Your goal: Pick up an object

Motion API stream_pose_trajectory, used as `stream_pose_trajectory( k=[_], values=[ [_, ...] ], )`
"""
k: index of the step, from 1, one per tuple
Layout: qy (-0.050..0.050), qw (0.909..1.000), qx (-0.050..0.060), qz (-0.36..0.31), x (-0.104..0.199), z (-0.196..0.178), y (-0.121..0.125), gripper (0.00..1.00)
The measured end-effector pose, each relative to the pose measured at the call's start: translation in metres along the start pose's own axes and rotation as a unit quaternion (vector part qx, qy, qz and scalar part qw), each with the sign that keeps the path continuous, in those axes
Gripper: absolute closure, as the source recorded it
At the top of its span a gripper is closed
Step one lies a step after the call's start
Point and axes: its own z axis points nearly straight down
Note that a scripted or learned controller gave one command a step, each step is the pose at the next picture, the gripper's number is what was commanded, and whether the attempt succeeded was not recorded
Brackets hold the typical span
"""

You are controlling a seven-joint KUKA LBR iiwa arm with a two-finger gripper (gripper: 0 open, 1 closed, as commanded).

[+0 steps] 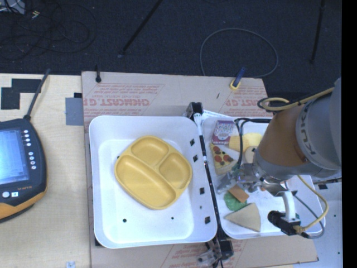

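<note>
A grey KUKA arm [312, 133] with a glossy orange band [279, 141] reaches from 3 o'clock over the right white bin [318, 205], its gripper [245, 178] low among a cluster of small toy foods. Whether the gripper is apart, together or clamped on anything cannot be told; the wrist hides its tips. Just beside the gripper at 6 o'clock lies a small brown block [239, 194] resting against a green leaf-shaped piece [234, 203], with a pale tan wedge [245, 218] below them. At the gripper's 10 o'clock sits a flat pizza-slice card [222, 159], and above it a purple printed carton [224, 131]; a rounded yellow piece [249, 142] lies at 12 o'clock. The smooth left white bin [106, 216] holds a moulded yellow three-compartment plate [153, 171] of matt plastic. Both bins sit on printed brown cardboard [145, 96]. A tablet-like pendant [18, 166] with an orange rim rests at 9 o'clock on pale wood.
</note>
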Motion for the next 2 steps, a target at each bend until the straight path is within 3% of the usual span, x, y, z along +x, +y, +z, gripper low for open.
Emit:
stream_pose_trajectory(
  k=[1, 2],
  values=[
    [-0.002, 1.0, -0.003, -0.004, -0.0106, -0.0057, 0.1154, 0.0],
    [0.0, 1.0, 0.005, -0.004, -0.0106, -0.0107, 0.1109, 1.0]
  ],
)
